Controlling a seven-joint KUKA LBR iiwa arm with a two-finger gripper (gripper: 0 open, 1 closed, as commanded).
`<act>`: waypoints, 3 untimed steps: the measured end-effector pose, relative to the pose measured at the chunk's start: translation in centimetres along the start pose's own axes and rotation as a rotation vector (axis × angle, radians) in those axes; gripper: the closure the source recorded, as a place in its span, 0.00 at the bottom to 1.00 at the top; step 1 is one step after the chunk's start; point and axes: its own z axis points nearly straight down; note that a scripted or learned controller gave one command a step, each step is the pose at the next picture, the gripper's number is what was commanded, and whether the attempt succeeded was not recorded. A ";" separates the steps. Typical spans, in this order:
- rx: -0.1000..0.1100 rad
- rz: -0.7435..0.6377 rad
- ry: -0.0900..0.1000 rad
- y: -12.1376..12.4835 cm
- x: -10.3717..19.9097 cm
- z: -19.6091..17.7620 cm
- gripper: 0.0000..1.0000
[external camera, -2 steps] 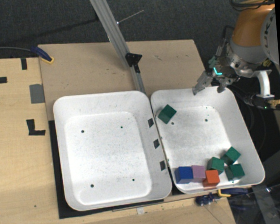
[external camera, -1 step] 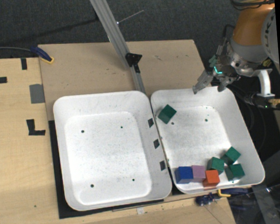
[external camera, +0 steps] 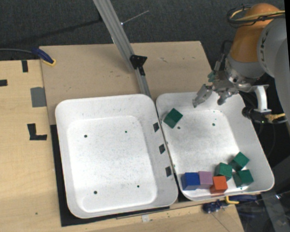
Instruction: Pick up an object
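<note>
The gripper [external camera: 212,95] hung over the far edge of the right bin [external camera: 247,129], its 2 fingers spread apart with nothing between them; the jaws read as open and empty. The arm [external camera: 252,43] came in from the right, orange band uppermost. No object was yet held, so the pick had not been made. Candidates lay in the right bin: 1 lone green block [external camera: 173,118] near the far-left corner, tilted on the floor and just beside the wall shared with the left bin [external camera: 108,156], and a cluster along the near edge made up of a blue block [external camera: 191,180], a purple block [external camera: 205,178], an orange block [external camera: 219,183] and 3 green blocks [external camera: 239,168], several touching one another. Judgement: the lone green block was the better target, being nearest the gripper and apart from all others, so both fingers could drop either side without nudging a neighbour. Doing it well would call for turning the wrist so the fingers straddle 2 flat faces of the tilted block, not its corners, then descending straight and closing only once low around it. Risk: the wall to its left leaves little room for a finger on that side, so closing along the wall's line looked safer. The bin's middle floor was bare, giving free room to travel and lift.
</note>
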 end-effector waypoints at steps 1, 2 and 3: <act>0.001 0.000 0.000 -0.2 -0.5 6.4 0.00; -0.004 -0.001 -0.001 -0.2 -0.4 7.7 0.00; -0.005 -0.002 -0.002 -0.2 -0.3 6.6 1.00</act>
